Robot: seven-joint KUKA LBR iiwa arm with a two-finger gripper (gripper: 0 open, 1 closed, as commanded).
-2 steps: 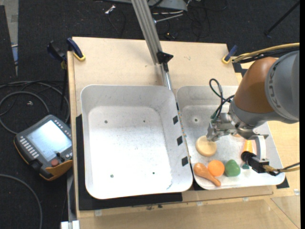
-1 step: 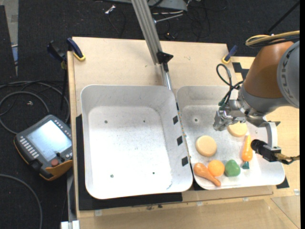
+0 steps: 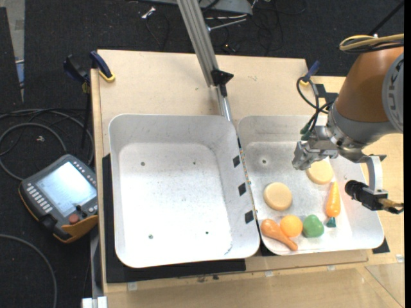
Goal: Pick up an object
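My gripper hangs over the right bin, just above and left of a pale yellow piece that it partly hides. Lower in the same bin lie a round cream disc, an upright carrot, an orange ball, a green piece and an orange gourd-shaped piece. Nothing shows between the gripper's fingers.
The left bin sits beside the right one, sharing a raised middle rim. A metal pole slants in from the top to the bins' rear junction. A teach pendant lies off the bench at left. Cables hang near the arm.
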